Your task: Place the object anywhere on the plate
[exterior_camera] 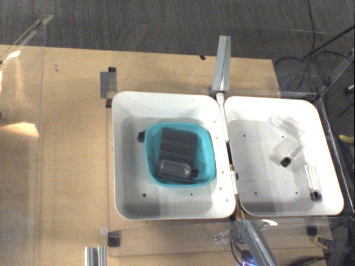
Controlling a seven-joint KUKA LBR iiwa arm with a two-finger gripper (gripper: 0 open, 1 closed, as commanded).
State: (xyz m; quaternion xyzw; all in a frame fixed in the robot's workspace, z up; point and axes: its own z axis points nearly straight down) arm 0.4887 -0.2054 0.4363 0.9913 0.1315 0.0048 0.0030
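Left bin (123, 199) holds the teal plate (207, 148), set near the bin's middle, so it has white floor on all sides. A dark ribbed block (179, 142) lies flat inside the plate's rim, long axis running far to near and slightly skewed. A clear, glassy piece (176, 169) sits at its near end (on the block or just against it, cannot tell). Judgement: the block is the task's object, and since it rests wholly within the rim, the placement looks done; "anywhere on the plate" asks no finer position. A small black item (141, 136) lies on the bin floor just beside the plate's left edge. Right bin (331, 199) holds the spare stock, well apart from the plate: two clear tubes with black ends (292, 152) (312, 182) and a crumpled clear piece (282, 124), lying loose at mixed angles, which suggests they were dropped, not arranged. Risk: clear items are hard to make out against the white floor.
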